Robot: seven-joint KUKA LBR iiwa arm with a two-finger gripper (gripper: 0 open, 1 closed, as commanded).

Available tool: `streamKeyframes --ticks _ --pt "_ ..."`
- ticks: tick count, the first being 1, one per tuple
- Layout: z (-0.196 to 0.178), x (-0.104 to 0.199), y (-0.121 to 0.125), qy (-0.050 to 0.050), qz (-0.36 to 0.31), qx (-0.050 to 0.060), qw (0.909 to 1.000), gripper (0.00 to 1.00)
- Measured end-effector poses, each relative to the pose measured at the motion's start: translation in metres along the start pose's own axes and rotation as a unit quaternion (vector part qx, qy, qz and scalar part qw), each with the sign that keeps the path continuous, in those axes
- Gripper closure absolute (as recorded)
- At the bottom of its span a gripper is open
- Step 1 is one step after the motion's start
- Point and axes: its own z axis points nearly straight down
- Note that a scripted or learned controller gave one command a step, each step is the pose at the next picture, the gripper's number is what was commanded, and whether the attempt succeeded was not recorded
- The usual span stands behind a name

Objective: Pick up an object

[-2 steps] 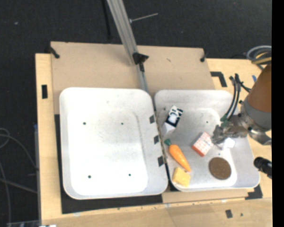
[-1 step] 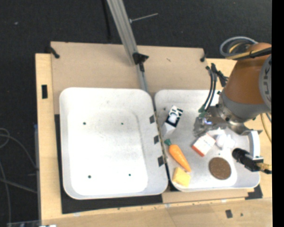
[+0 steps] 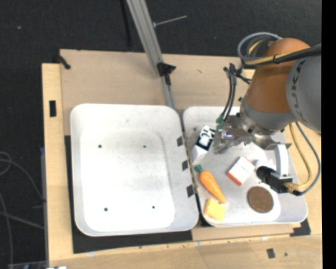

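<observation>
We see the grey and orange arm (image 3: pixel 274 88) reaching over the right bin (image 3: pixel 291 212) on the worktop (image 3: pixel 112 77). Its tool (image 3: pixel 227 139) hangs low near the top of that bin, just beside a small black and white thing (image 3: pixel 204 138). We cannot tell how wide the tool is, or if it has hold of anything. In the same bin lie an orange carrot (image 3: pixel 211 186), a yellow block (image 3: pixel 214 210), a white and orange box (image 3: pixel 240 170) and a brown disc (image 3: pixel 260 199). The left bin (image 3: pixel 126 167) sits right beside it.

One fixed camera looks down at a slant on two white bins (image 3: pixel 129 167), arm (image 3: pixel 277 88) entering from right.
</observation>
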Motion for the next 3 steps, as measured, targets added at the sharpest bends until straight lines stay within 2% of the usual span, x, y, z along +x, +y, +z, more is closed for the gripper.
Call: streamKeyframes --ticks 3 --pt "-0.006 0.14 0.046 0.0 0.001 0.0 1.0 1.0"
